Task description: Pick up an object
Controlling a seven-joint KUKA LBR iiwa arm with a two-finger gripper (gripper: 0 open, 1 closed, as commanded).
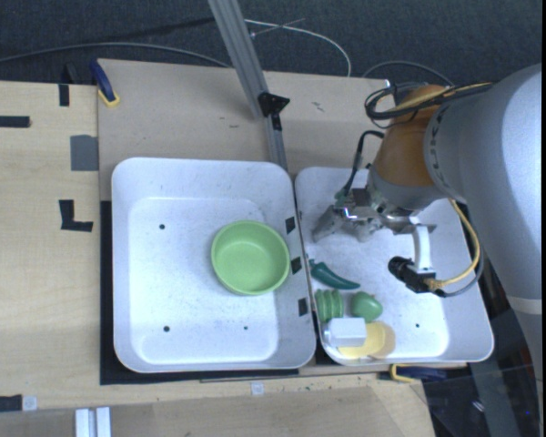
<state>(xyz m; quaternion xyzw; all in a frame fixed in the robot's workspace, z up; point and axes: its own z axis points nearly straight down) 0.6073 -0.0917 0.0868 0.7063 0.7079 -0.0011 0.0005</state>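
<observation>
My gripper [346, 228] hangs over the upper left part of the right bin [455, 326], its two metal fingers spread open with nothing between them. Just below it lies a dark green curved piece [333, 278]. Further toward the bin's front left corner sit a light green ridged piece [328, 303], a round green piece [368, 306], a white block [348, 330] and a yellow piece [377, 340], all packed close together. A light green bowl [249, 258] stands upright in the left bin [155, 198], right of its middle.
The arm's grey body and orange band [405, 148] cover the right bin's upper right. A black connector with a yellow cable [411, 273] hangs over the bin's middle. A grey pole [241, 44] slants in above the bins' shared wall.
</observation>
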